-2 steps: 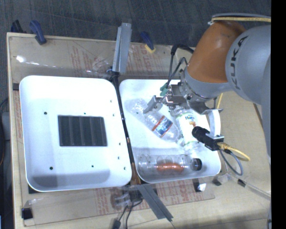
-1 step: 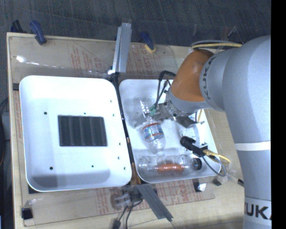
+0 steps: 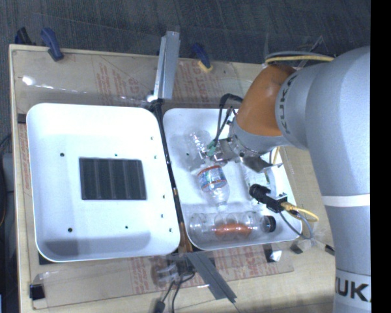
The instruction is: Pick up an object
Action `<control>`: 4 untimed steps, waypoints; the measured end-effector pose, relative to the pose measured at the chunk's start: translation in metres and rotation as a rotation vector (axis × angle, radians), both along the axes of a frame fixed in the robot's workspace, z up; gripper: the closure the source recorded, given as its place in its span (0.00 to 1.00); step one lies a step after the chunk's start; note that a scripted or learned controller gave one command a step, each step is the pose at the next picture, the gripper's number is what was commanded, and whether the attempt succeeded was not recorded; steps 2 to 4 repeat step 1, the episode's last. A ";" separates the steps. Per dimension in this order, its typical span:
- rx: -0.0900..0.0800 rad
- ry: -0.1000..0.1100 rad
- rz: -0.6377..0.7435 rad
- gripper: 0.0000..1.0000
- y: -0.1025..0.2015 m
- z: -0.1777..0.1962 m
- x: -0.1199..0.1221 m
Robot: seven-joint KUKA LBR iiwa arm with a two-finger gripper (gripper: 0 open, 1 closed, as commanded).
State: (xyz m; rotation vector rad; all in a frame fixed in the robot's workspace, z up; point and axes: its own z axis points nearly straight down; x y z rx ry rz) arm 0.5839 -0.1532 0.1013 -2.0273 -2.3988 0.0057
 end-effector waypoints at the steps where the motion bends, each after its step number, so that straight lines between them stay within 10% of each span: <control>1: 0.003 -0.002 0.011 1.00 0.069 0.091 0.029; 4: 0.003 -0.002 0.011 1.00 0.069 0.091 0.029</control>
